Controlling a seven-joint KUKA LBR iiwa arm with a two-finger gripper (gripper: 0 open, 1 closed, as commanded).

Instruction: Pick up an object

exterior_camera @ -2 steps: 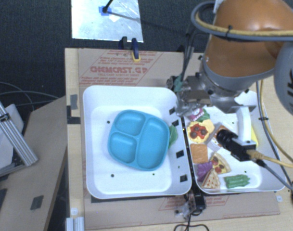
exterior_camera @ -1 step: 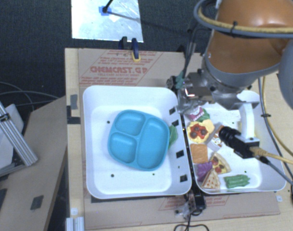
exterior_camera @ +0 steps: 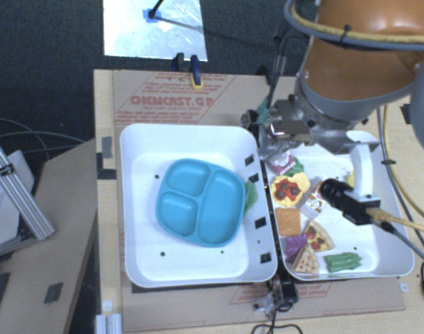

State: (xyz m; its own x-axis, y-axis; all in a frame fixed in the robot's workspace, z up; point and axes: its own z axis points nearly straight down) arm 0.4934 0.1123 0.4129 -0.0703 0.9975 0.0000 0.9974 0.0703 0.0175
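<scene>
Now | my gripper [exterior_camera: 276,143] at the right bin's [exterior_camera: 380,236] far left corner, open or shut I cannot tell | pink toy [exterior_camera: 286,164] just beside it, nearer side | its long way: cannot tell

blue tray [exterior_camera: 200,202]: glossy smooth plastic | bins [exterior_camera: 138,256]: matt white plastic

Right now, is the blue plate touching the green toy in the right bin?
Apart. Camera view: blue plate lies in the left bin, green toy in the right bin.

Left bin [exterior_camera: 138,256] holds blue plate [exterior_camera: 200,202] — right bin [exterior_camera: 387,255], toy food [exterior_camera: 289,188].
</scene>
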